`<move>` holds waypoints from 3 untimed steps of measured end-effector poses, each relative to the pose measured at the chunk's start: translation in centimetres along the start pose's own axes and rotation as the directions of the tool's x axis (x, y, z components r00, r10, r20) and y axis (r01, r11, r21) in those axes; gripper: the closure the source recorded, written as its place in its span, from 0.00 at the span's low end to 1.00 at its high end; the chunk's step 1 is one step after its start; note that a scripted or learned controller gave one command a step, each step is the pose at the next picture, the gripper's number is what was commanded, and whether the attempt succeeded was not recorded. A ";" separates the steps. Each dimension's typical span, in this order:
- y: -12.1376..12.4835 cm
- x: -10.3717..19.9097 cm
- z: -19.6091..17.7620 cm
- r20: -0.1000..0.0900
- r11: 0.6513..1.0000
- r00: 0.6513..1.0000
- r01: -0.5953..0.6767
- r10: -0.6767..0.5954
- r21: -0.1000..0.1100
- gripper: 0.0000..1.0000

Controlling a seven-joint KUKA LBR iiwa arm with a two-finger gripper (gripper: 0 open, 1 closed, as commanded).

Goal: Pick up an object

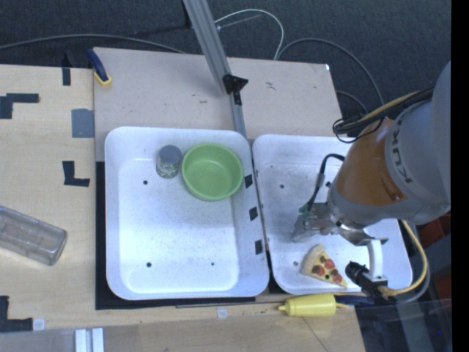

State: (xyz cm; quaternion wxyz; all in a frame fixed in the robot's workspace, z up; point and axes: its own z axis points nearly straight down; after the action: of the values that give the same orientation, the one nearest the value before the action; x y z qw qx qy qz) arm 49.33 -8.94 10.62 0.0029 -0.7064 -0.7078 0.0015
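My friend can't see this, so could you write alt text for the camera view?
A grey and orange robot arm lowers its gripper into the right white bin, just above a toy pizza slice. The left white bin holds a green bowl beside a small grey can.

my wooden bench [168, 101], two white bins on it, left bin [117, 196] and right bin [278, 160] side by side, clear plastic cup [29, 235] lying at left edge, yellow bottle [311, 306] lying along front edge
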 end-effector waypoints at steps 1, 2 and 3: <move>-0.6 0.0 -6.0 0.002 1.000 1.000 -0.001 0.001 -0.009 1.00; -0.7 0.1 -10.2 0.002 1.000 1.000 0.000 0.001 -0.008 1.00; -0.6 0.1 -12.2 0.002 1.000 1.000 -0.001 0.001 -0.007 1.00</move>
State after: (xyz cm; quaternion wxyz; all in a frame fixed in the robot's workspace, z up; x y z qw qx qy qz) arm 48.77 -8.82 22.85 -0.0002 -0.7067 -0.7075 -0.0001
